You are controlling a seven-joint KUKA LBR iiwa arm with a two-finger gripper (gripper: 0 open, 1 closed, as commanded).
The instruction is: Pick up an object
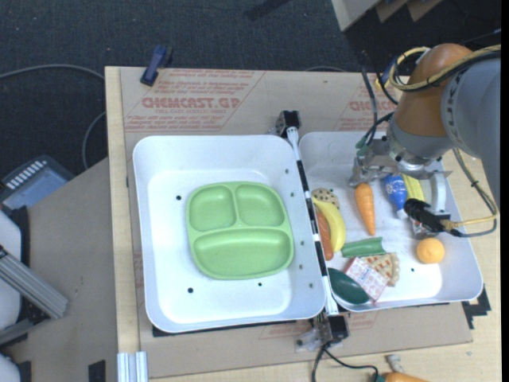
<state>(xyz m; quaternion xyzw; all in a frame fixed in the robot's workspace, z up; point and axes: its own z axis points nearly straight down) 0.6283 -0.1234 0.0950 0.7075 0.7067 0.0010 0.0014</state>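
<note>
The right bin [461, 281] holds several toy foods. An orange carrot [365, 206] lies upright in its middle, and my gripper [367, 170] hangs just above the carrot's top end, under the grey wrist with the orange band. A yellow banana [335, 223] lies along the bin's left wall beside a spotted cookie [322, 195]. A small orange fruit [430, 251] sits at the right. A blue piece [395, 189] and a yellow piece [413, 188] lie partly under the arm. Nothing shows as lifted.
The left bin [159, 165] holds a green divided plate [238, 231]. Near the right bin's front lie a green pod [363, 246], a pizza slice [375, 270] and a dark green spoon [347, 286]. Cables [465, 225] trail over the right bin.
</note>
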